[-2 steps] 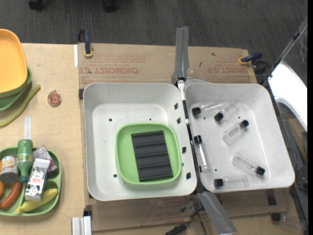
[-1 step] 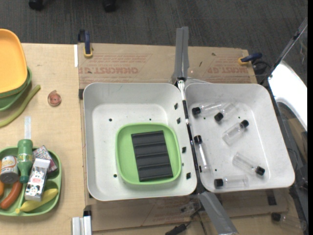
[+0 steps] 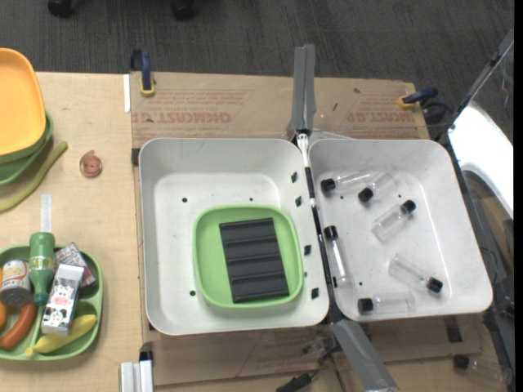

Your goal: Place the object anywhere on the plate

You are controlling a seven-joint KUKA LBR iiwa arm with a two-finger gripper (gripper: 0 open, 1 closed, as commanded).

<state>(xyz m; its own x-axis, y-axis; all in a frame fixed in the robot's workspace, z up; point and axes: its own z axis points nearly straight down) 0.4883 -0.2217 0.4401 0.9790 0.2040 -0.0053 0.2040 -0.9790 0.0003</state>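
Note:
A square green plate (image 3: 206, 256) lies in the left white bin (image 3: 163, 219), toward its front. A dark grey ribbed block (image 3: 254, 260) with several ridges rests flat on the middle of the plate. Several clear vials with black caps lie scattered in the right white bin (image 3: 458, 243): one (image 3: 393, 217) near the middle, one (image 3: 415, 273) toward the front right, one (image 3: 384, 304) at the front edge. Two more vials (image 3: 350, 183) lie near the back.
Left of the bins, a green tray (image 3: 82, 333) holds toy food and a bottle. Yellow and green plates (image 3: 18, 113) are stacked at the far left. A small pink item (image 3: 91, 165) lies on the bench. Clamps (image 3: 144, 76) hold the cardboard at the back.

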